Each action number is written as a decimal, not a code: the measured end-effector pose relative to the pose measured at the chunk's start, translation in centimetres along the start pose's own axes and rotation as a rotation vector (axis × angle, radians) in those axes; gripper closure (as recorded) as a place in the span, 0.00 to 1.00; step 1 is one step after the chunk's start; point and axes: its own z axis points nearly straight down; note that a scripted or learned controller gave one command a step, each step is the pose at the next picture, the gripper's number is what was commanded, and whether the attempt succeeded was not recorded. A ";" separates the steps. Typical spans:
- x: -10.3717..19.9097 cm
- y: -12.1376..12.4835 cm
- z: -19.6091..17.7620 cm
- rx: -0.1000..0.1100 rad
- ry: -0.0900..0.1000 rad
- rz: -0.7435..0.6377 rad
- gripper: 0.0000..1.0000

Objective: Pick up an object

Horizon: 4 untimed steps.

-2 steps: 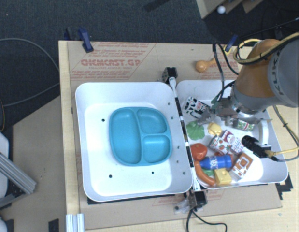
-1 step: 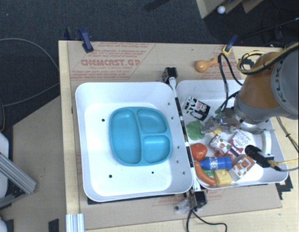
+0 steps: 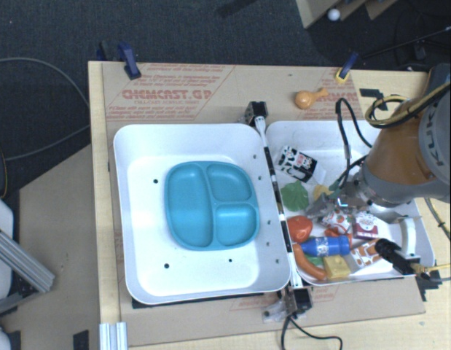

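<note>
Orange-banded, my arm (image 3: 400,155) lowers jaws (image 3: 334,208), spread unclear, over cluttered right bin (image 3: 312,131); next: settle on one toy, close.

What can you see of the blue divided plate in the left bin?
The blue divided plate is a light blue, rounded-square tray that looks like smooth plastic. Raised ridges split it into three compartments: one long one on its left, two smaller ones on its right. It lies flat, right side up, near the middle of the left bin, turned slightly askew. It holds nothing, and only the bin floor touches it.
</note>
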 end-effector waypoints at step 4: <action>-2.8 4.4 0.0 -0.001 0.000 0.000 0.00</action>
